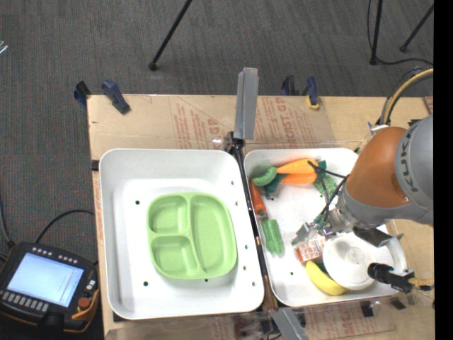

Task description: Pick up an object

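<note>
The right bin (pixel 297 289) holds several toy foods. An orange carrot (pixel 297 171) lies at the back beside a small green vegetable (pixel 265 176). A green cucumber (pixel 272 236) and a thin red-orange piece (pixel 257 198) lie along the left wall. A yellow banana (pixel 323 278) rests at the front beside a white bowl (pixel 349 262). A red and white packet (pixel 310 248) sits between them. My gripper (pixel 313 234) hangs low just above that packet, the arm (pixel 386 176) slanting in from the right. Nothing shows as held.
The left bin (pixel 117 190) carries a light green divided plate (pixel 191 234). A grey post (pixel 246 112) stands at the back between the bins. Blue clamps (pixel 113 94) grip the bench's far edge. A teach pendant (pixel 46 282) lies at the lower left.
</note>
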Tool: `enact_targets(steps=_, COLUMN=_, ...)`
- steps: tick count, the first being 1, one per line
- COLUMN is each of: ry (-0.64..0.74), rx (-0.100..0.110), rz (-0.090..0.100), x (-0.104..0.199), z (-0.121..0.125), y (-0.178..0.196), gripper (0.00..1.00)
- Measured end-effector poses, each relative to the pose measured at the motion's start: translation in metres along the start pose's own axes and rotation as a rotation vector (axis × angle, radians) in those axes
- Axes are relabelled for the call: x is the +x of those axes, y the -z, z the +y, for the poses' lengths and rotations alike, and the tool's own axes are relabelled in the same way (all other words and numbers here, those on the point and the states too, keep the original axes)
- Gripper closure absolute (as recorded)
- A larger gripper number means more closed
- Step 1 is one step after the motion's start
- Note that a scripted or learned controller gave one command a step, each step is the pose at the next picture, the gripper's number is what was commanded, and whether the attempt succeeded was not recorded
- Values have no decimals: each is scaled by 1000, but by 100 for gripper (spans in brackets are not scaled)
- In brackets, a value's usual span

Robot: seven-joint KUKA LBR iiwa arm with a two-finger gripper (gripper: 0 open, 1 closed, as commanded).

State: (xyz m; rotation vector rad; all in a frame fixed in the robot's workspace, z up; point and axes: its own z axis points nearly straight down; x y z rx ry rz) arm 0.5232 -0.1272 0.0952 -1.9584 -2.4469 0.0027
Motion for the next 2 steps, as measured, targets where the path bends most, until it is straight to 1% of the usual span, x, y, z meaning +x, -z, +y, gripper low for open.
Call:
enact_targets(steps=1, ry=-79, rx=-14, rz=-5, x=69, z=6, y=147, gripper=100)
enact_targets(steps=2, ry=-103, rx=-2, rz=-4, x=72, z=78, y=154, gripper=100)
